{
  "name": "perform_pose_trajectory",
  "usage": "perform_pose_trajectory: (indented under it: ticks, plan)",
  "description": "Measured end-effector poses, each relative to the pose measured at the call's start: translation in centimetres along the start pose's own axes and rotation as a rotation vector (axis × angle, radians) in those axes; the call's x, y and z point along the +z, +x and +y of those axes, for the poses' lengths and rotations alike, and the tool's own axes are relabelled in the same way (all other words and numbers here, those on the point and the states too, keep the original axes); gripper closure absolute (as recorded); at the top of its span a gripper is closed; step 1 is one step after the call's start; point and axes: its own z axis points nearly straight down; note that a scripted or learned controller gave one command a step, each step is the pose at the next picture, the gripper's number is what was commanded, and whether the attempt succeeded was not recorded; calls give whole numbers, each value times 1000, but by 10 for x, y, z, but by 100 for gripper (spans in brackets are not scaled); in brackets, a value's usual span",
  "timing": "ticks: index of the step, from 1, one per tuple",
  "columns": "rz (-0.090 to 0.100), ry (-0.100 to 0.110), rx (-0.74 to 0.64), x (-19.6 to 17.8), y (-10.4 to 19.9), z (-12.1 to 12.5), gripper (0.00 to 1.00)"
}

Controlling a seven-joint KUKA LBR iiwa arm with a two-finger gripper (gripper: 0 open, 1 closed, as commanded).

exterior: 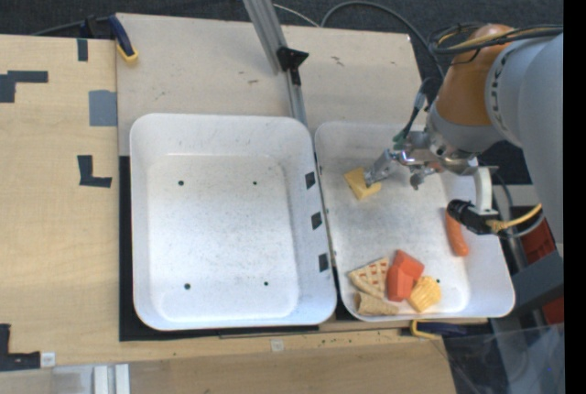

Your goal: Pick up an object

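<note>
My gripper [397,172] hangs low over the right bin [414,209], in its upper middle part, and stands open. A yellow cheese wedge [362,184] lies just left of the left fingertip [378,172], touching or nearly touching it, not between the fingers. An orange carrot [457,237] lies by the bin's right wall. At the front of the bin sit a waffle piece [370,277], a red-orange block [404,275] and a yellow corn piece [424,294], bunched together.
The left bin [151,200] lies beside the right one, sharing a raised middle rim. A metal pole [261,3] slants across the back of the bench. The grey arm with its orange band [467,94] covers the right bin's back right corner.
</note>
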Motion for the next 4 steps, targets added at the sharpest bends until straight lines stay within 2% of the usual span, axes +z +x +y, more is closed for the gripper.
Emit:
perform_pose_trajectory:
  ticks: [1, 3, 4]
  plan:
    - [0, -5, -2, -14, 1, 2, 100]
    - [-1, -14, -1, -137, 5, 7, 100]
    - [0, -10, 0, -163, 5, 7, 100]
